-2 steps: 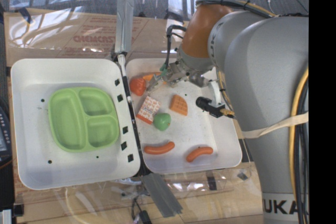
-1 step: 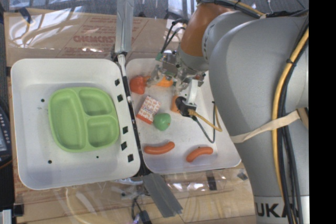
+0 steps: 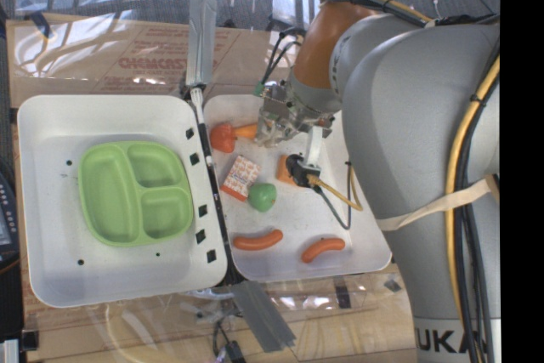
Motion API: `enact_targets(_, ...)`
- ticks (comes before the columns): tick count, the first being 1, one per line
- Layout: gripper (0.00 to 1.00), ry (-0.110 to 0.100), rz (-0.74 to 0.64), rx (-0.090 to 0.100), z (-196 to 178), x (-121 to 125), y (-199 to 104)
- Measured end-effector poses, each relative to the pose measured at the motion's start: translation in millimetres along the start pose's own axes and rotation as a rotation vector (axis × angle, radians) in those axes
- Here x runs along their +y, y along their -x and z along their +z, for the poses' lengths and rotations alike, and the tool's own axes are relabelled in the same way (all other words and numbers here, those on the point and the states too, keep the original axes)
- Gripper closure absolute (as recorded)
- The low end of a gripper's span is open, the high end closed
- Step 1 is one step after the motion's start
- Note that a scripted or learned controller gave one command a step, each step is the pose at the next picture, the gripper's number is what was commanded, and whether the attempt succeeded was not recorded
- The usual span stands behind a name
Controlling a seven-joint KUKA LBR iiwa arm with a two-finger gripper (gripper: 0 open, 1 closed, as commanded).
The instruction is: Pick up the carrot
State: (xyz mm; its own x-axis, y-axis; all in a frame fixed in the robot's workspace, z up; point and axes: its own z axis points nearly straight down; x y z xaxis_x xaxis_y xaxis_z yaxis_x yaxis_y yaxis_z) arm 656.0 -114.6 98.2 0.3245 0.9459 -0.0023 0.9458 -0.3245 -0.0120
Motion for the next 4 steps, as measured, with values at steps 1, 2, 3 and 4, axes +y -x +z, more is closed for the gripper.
enact_targets(1, 0.0, -0.001, -0.001, 0.0, 0.2, -0.2, -0.4)
enact_targets(2, 1.0, -0.004, -0.006, -0.002, -7.8, -0.4, -0.6)
enact_targets(3, 0.0, -0.005, -0.007, -0.001, -7.6, -0.5, -0.9)
enact_targets(4, 0.0, 0.008, -0.187, 0.001, 7.7, 23.5, 66.8)
